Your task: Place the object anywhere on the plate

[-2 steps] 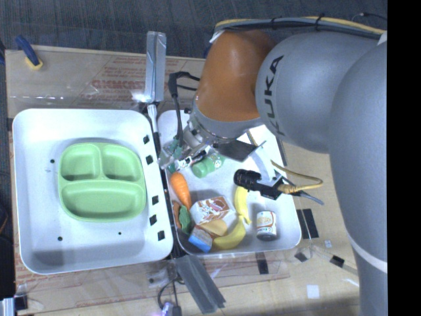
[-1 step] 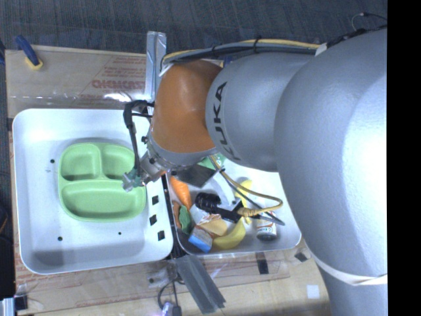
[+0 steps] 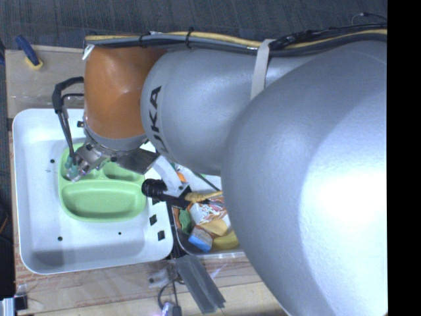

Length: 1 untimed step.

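The gripper [image 3: 77, 166] sits low over the plate's [image 3: 105, 203] upper-left compartment, apparently there to set something down. I cannot tell how it is set, nor pick out the object; it may lie under the gripper.

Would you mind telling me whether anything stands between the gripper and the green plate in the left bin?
Nothing visible does. The gripper is already down over the upper left compartment of the green plate in the left bin. The pile of objects lies in the other bin, off to the side.
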Tool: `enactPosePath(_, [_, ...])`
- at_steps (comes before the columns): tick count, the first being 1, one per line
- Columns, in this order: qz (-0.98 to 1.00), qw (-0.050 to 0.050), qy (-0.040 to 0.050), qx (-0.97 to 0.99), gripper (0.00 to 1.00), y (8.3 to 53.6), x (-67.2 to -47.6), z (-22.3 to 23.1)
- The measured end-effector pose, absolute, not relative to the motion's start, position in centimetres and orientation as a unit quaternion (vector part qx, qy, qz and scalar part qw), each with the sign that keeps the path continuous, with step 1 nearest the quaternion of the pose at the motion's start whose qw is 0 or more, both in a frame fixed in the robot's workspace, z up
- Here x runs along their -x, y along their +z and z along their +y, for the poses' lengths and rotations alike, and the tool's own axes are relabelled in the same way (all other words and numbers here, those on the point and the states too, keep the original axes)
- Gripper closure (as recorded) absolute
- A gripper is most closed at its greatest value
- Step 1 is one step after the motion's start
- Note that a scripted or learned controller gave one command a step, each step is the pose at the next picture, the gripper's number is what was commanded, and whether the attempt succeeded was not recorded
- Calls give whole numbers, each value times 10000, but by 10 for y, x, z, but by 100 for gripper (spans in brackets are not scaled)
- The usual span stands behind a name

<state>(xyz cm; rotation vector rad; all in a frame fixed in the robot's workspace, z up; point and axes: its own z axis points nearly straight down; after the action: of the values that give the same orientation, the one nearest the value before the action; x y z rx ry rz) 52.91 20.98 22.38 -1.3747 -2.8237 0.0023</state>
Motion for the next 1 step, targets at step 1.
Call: enactPosePath(1, [-8945,16,17,4470,100,208,-476,147])
